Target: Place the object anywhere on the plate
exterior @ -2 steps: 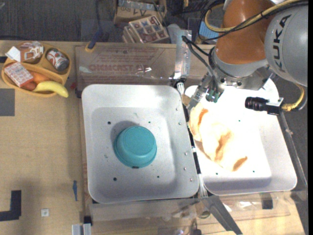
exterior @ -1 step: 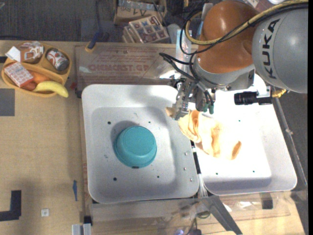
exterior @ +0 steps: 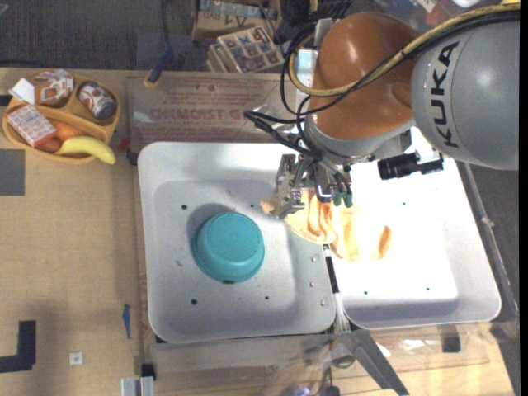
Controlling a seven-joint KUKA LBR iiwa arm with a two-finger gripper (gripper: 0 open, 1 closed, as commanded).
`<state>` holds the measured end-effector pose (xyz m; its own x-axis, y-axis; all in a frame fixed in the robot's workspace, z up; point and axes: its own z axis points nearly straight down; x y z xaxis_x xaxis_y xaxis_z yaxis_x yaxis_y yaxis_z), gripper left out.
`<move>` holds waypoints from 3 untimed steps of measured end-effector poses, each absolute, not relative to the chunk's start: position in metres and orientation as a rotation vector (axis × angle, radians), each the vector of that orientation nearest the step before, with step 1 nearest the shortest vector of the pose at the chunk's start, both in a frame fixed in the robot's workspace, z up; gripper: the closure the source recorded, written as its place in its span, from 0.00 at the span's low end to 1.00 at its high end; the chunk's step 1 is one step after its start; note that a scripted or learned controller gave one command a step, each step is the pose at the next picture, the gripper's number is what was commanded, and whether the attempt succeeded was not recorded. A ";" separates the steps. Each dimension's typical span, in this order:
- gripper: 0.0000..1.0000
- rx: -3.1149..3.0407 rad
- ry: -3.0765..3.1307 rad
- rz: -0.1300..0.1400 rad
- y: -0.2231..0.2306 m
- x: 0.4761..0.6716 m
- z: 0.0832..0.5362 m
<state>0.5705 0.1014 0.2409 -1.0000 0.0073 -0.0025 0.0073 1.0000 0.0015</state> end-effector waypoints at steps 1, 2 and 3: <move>1.00 0.001 3.140 0.003 0.146 0.543 0.226; 1.00 0.002 3.141 0.002 0.182 0.507 0.225; 0.00 0.002 3.140 0.002 0.181 0.508 0.226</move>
